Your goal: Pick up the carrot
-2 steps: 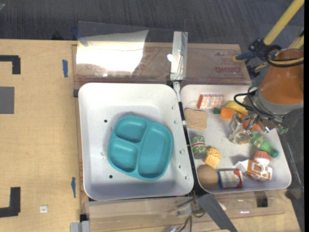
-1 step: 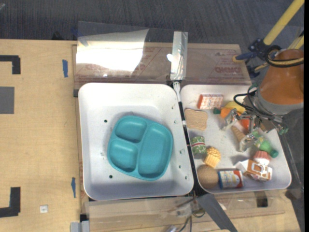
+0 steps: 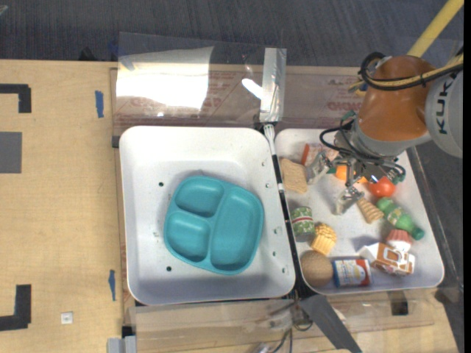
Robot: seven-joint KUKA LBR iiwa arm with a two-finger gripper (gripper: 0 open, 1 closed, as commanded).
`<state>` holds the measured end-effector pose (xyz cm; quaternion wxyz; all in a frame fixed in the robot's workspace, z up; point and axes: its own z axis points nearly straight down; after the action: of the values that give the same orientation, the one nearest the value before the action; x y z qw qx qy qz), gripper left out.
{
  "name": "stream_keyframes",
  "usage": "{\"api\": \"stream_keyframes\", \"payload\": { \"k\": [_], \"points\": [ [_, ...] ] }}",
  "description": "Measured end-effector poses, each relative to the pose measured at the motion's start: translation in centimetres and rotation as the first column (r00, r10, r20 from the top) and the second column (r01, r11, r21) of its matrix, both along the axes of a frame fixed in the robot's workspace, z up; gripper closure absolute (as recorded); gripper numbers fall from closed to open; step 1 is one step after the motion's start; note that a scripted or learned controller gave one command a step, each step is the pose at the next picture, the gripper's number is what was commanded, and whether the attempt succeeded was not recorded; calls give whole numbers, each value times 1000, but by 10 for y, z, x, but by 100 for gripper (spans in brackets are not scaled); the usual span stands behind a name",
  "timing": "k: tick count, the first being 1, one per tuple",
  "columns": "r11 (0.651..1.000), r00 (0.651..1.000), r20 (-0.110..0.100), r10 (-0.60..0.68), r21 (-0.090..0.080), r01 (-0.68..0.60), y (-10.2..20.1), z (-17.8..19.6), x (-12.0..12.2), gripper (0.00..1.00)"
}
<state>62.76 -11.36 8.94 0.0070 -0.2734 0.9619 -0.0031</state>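
Camera view lets me see the claw (image 3: 344, 191) low in the right bin (image 3: 430, 271), near its far edge. I cannot tell if it is apart or together. The carrot (image 3: 341, 171) is a small orange piece just under the wrist, partly hidden by the arm, in the far part of this bin; whether the claw touches it I cannot tell. A tomato (image 3: 382, 188) lies beside. The left bin (image 3: 140, 271) carries a teal divided plate (image 3: 213, 224).
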Motion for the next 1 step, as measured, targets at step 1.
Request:
{"api": "stream_keyframes", "payload": {
  "k": [1],
  "points": [
    [1000, 1000, 15, -2, 2, 1, 2, 14, 4, 100]
  ]
}}
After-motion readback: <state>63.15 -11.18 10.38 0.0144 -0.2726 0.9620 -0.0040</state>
